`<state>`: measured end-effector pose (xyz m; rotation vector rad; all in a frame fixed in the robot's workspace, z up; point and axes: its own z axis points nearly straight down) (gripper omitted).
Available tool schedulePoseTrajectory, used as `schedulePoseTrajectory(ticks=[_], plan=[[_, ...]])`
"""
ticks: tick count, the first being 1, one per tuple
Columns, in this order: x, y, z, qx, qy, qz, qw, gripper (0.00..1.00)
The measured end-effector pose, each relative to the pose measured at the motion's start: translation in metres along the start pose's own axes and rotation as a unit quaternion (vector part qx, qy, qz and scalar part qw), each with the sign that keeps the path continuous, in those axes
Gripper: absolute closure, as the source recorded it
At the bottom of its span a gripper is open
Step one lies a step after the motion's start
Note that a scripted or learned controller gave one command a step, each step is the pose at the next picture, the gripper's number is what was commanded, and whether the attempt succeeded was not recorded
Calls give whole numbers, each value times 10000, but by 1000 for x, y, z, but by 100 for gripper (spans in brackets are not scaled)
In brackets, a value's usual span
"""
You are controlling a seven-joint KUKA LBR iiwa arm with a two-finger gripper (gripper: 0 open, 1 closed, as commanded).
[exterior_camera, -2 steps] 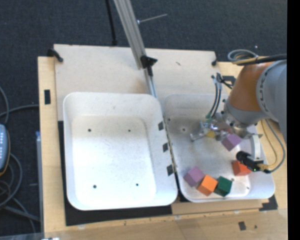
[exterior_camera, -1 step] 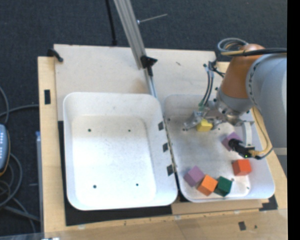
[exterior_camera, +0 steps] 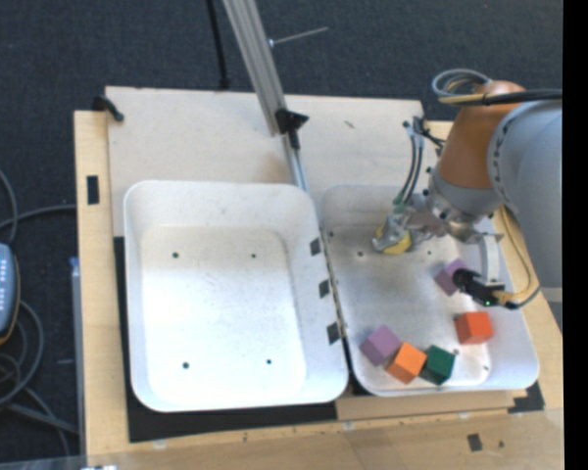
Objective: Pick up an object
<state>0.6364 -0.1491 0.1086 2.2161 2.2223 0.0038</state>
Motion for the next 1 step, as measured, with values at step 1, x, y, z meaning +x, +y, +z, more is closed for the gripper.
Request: schedulePoseTrajectory(ticks=[1], plan=[[95,25,-93,-28,14,-34,10000,100]])
